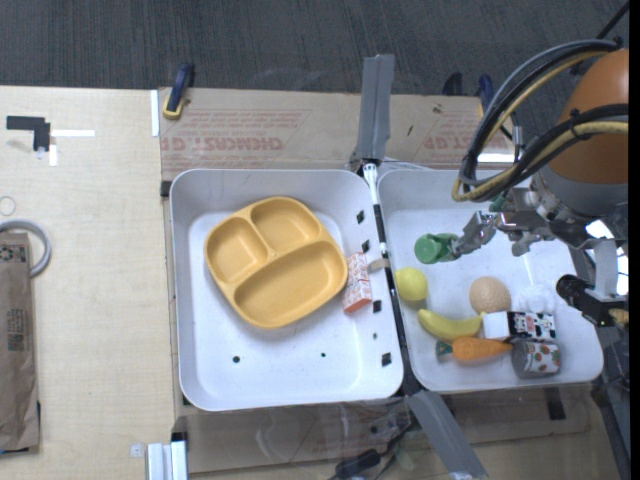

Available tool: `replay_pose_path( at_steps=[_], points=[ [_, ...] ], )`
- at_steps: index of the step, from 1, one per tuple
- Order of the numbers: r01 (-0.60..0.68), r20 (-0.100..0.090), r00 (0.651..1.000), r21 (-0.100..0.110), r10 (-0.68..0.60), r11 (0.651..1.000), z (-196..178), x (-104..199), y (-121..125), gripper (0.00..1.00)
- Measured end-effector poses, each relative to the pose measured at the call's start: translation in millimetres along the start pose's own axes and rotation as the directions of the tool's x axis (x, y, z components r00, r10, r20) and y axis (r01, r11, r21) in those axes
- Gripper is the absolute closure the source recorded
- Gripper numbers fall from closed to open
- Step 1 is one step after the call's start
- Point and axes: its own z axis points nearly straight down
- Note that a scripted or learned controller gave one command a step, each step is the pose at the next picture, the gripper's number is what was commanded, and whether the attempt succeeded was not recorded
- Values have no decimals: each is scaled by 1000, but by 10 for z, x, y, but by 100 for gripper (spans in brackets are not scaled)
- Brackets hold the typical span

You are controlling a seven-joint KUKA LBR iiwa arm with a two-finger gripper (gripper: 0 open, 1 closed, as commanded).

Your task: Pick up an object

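- Left bin (200, 368): yellow divided plate (277, 260); small red-and-white packet (358, 282) against its right edge.
- Right bin (425, 368): lemon (411, 284), banana (448, 322), carrot (480, 348), beige ball (489, 294), can (537, 358), green cup (435, 249).
- Arm (590, 138) reaches in from the right; pincer (468, 238) touches the green cup, finger state cannot be told.

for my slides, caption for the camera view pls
KUKA arm's gripper beside a green object in the right bin; yellow plate in left bin.

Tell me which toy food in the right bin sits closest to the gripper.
The small green round toy, right at the gripper; the yellow lemon, banana and orange carrot lie lower.
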Motion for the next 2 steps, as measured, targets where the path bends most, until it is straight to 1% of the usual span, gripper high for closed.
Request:
replay_pose_path(
  at_steps=[1,2],
  points=[
    [4,1,1000,-13,-4,1000,1113,-75,-584,0],
    [-33,5,999,-20,33,999,1286,-109,-568,0]
  ],
)
